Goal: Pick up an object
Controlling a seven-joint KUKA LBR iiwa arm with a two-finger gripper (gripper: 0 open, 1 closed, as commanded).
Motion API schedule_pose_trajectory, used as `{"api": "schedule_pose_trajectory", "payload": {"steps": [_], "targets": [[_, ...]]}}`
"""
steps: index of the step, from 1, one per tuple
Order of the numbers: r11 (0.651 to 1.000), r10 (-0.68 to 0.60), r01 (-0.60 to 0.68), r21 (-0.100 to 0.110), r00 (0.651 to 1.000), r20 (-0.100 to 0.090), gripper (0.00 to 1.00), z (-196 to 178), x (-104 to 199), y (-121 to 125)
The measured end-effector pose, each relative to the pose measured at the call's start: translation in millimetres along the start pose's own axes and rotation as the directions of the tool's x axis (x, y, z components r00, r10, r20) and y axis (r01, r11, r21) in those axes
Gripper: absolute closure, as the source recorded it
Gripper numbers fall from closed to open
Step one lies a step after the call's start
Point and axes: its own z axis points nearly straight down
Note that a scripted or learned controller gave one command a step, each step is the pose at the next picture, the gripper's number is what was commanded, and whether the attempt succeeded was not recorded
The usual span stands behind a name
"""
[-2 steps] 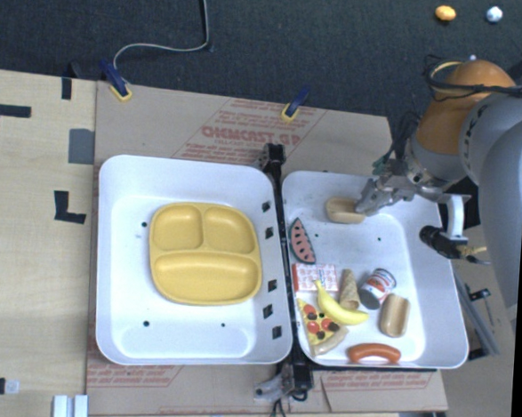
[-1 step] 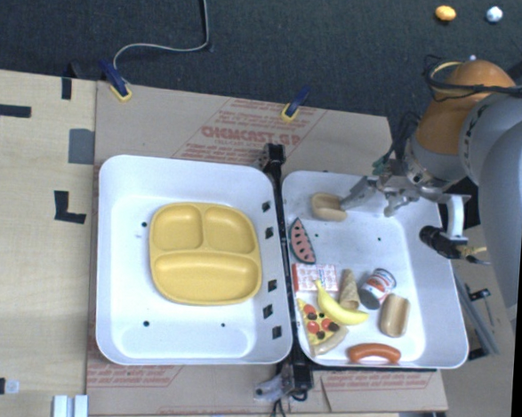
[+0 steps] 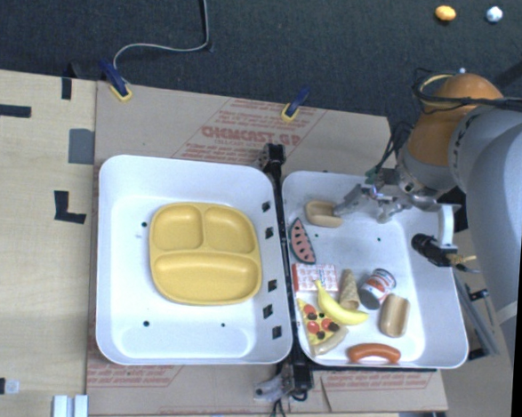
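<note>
Two white bins sit side by side; the left bin [image 3: 114,264], well left of the gripper, bears a yellow divided plate [image 3: 206,253]. Just left of the gripper lies a tan bread piece [image 3: 322,215], apart from it. The gripper [image 3: 368,202] hangs over the right bin [image 3: 431,322], fingers spread, nothing between them. Below it lie a watermelon slice [image 3: 302,240], banana [image 3: 337,308] and sausage [image 3: 374,353].

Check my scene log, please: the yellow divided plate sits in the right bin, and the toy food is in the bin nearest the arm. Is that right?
Not quite. The camera view shows the yellow divided plate in the left bin, not the right one. The rest holds: the toy food, such as the banana and the sausage, lies in the right bin, nearest the arm.
</note>
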Motion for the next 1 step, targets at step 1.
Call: {"api": "schedule_pose_trajectory", "payload": {"steps": [1], "targets": [[1.000, -0.001, 0.001, -0.001, 1.000, 0.000, 1.00, -9.8, 0.6, 0.5]]}}
